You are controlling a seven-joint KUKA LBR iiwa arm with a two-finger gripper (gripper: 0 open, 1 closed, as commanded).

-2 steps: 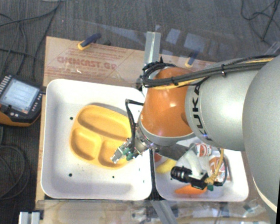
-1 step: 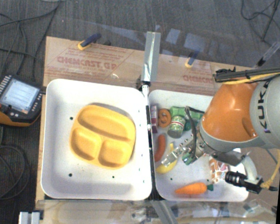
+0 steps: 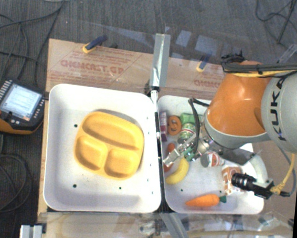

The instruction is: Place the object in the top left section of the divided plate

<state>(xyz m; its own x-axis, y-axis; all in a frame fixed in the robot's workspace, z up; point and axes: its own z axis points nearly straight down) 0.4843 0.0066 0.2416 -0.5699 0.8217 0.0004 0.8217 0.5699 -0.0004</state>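
Progress looks nil: divided plate in the left bin carries nothing; tool hovers right of centre above the banana, grip state unreadable, object apparently unpicked

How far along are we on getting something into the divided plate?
Nothing looks placed yet: the yellow divided plate in the left white bin holds no object. In hand: the gripper is low in the right white bin, beside the yellow banana. Left: securing an object, carrying it across, and setting it in the top left section.
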